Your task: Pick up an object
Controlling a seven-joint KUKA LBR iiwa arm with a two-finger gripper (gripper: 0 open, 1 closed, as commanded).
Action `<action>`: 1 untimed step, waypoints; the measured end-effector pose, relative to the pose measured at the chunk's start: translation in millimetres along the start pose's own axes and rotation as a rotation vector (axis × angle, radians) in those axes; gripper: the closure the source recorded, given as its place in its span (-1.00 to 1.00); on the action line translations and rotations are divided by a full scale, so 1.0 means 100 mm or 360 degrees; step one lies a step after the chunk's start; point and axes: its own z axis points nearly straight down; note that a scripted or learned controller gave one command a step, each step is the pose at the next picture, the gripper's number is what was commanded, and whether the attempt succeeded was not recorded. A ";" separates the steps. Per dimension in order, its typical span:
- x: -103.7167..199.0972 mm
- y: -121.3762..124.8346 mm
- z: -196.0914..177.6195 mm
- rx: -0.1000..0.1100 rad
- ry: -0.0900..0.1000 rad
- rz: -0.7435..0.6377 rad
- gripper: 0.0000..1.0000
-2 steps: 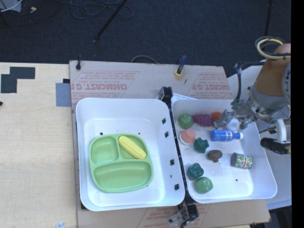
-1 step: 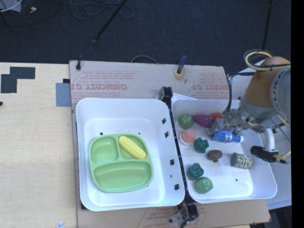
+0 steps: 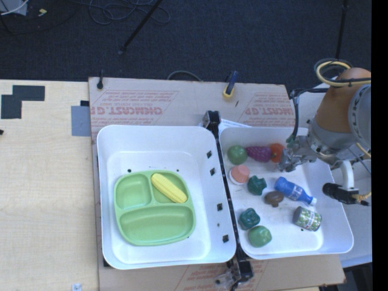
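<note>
Dark carpet with loose cables lies behind the pale wooden table [image 3: 42, 180], where cardboard carries two white bins. On the left, the left bin [image 3: 121, 144] holds a green divided tray [image 3: 151, 223] with a yellow corn cob [image 3: 169, 188] in its upper right compartment. Beside it, the right bin [image 3: 336, 238] holds the pickable toys, and the jaws [image 3: 290, 156] hang at its upper right, just beside an orange piece [image 3: 276, 150] and purple grapes [image 3: 259, 153]; whether they are open I cannot tell. Descending squarely on one toy seems wisest, since the blue bottle [image 3: 295, 191], green ball [image 3: 237, 155] and small can [image 3: 307, 218] crowd close.
</note>
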 end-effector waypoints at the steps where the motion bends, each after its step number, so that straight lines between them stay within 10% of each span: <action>1: 0.02 0.05 -0.63 -0.0012 -0.0004 0.0006 1.00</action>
